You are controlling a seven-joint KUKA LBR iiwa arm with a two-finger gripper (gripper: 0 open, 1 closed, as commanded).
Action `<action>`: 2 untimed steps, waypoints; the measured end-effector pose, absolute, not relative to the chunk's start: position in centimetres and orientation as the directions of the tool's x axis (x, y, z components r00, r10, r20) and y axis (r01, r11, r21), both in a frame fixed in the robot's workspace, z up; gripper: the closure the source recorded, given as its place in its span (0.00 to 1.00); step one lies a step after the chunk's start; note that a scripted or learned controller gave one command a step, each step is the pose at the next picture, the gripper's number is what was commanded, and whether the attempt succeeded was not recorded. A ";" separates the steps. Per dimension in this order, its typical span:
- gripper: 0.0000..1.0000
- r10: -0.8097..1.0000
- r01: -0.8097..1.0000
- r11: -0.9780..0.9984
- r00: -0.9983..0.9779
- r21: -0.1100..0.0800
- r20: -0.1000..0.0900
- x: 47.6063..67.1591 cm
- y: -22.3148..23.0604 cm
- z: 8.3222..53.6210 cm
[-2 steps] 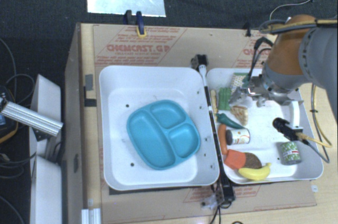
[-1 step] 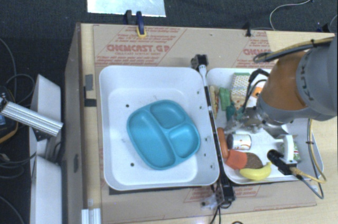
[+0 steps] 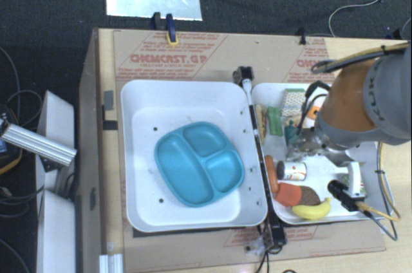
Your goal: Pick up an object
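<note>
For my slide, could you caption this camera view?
KUKA arm reaches over the cluttered right bin; a blue divided plate lies in the left bin.

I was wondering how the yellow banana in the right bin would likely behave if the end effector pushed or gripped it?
The banana lies flat on its curved side against the right bin near wall, so a push would probably pivot or slide it, not roll it. Its smooth, tapering shape might slip between narrow fingers. It looks light.

You are looking at the gripper (image 3: 301,144) hanging low in the right bin (image 3: 267,93), just above a small can (image 3: 291,170); a blue tray (image 3: 198,163) is lying in the left bin (image 3: 145,98).
</note>
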State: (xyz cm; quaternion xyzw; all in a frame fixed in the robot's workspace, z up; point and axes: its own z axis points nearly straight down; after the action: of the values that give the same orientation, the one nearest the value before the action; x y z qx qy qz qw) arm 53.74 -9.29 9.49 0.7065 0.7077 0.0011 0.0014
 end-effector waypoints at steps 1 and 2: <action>0.00 1.000 1.000 0.002 -0.002 0.003 0.000 53.7 -9.3 9.5; 0.00 1.000 1.000 0.003 -0.003 0.003 -0.001 61.0 -10.5 8.5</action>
State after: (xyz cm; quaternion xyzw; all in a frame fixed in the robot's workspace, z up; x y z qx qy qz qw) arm 60.96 -10.49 8.46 0.7061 0.7081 0.0007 0.0011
